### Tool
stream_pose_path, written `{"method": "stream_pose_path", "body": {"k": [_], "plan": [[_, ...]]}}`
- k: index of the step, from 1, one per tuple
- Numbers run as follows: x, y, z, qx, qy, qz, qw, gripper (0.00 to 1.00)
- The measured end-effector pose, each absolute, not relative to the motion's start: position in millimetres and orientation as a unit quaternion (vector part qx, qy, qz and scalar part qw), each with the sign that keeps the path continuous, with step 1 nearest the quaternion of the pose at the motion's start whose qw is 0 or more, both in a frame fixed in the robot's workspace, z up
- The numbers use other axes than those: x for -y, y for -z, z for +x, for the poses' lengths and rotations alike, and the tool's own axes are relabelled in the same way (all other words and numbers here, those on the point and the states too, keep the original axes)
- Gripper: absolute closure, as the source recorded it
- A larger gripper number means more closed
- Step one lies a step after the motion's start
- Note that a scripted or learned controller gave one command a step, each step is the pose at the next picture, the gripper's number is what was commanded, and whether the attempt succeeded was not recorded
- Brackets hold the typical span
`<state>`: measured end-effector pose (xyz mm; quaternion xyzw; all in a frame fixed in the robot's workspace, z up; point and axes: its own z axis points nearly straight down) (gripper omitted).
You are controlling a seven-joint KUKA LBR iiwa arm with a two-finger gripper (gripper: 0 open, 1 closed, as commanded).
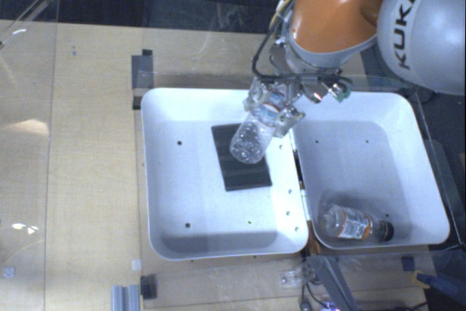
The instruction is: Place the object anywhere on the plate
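Hovering over the left white bin [167, 229], the gripper [273, 109] carries one clear plastic bottle [250, 140], its upper end caught between the fingers and its body hanging tilted down and to the left above the dark plate [244, 175]. Fingers: clenched on the bottle, as far as the slanted view lets one judge. Plate: one, a flat black rectangle lying near the middle of the left bin's floor, partly covered from view by the bottle. Bottle in hand: one, transparent, apparently lifted clear of the plate rather than resting on it — contact cannot be ruled out from this angle. Second bottle [357, 223]: one, lying on its side with a label and dark cap, in the lower corner of the right white bin [408, 127], well apart from the plate. Bins: two, side by side on the desk [80, 156]. Arm: one, grey with an orange band. Progress, as judged: pick-up done, carry to the plate appears done; lowering and release are left, so the task is not yet complete.
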<state>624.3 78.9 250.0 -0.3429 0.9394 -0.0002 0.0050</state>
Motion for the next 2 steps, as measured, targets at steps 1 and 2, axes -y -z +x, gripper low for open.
{"method": "stream_pose_path", "body": {"k": [1, 2], "plan": [[-79, -250, 624.3, -0.939, -0.0002, -0.343, 0.005, 0.00], [-64, -352, 591.9, -0.929, 0.0004, -0.370, 0.007, 0.00]]}}
